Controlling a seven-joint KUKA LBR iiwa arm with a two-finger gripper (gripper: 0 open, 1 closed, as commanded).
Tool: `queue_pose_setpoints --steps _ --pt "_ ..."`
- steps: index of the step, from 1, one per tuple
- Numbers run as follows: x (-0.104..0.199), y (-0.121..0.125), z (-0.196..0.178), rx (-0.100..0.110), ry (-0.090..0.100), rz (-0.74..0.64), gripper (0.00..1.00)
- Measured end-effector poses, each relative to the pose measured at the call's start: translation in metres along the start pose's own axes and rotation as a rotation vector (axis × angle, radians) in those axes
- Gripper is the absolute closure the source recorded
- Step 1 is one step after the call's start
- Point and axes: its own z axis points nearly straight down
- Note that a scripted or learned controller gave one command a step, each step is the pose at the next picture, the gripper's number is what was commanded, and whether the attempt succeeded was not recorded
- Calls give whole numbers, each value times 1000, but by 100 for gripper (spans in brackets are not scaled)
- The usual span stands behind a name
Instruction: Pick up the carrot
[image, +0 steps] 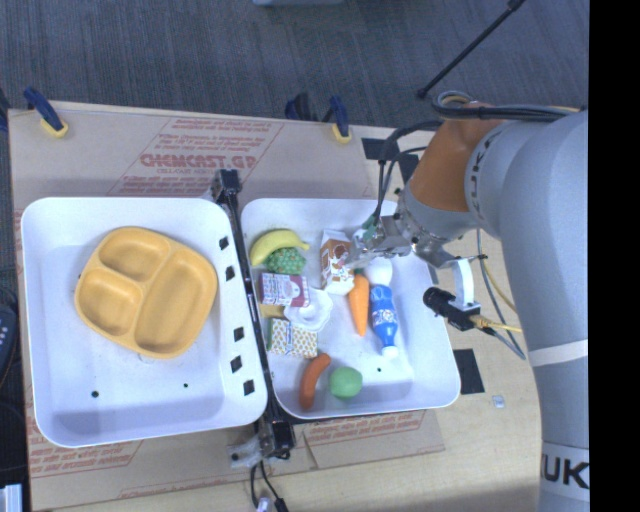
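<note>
Two white bins sit on the table; in the right bin (430, 385) the carrot (359, 304) lies beside a blue bottle (383, 318). Past it the arm bends down from the right, its gripper (372, 243) low near the carrot's top; how it is set seems unreadable, so I cannot tell.

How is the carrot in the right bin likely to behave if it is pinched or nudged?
The carrot looks like smooth moulded plastic, so probably rigid and light. Its tapered round body may roll or slip out of a pinch. The blue bottle lies close alongside, so a nudge could shift both.
</note>
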Motion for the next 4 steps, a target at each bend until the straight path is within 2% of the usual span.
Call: queue_pose_setpoints --steps 1,2,3,4 --pt "3 1 0 0 6 -3 0" --pt "17 -17 14 0 -7 -42 0" --pt "16 -17 3 2 -8 -46 100" --pt "19 -52 28 22 6 -244 100"
